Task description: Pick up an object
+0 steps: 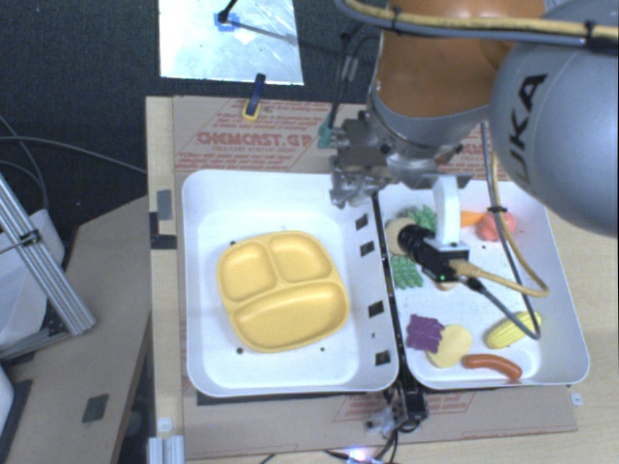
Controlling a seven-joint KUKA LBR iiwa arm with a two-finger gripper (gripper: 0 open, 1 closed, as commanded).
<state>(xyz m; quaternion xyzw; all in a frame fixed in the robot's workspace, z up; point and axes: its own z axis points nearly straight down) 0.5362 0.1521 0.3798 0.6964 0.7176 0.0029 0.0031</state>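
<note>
Gripper (pixel 353 189) hangs over the divider (pixel 379 288), grip unreadable; yellow tray (pixel 282 290) and sausage (pixel 491 363) well apart.

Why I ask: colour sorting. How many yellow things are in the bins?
3: a tray in the left bin; a pale piece and a bright piece at the front of the right bin. The arm may hide more.
</note>
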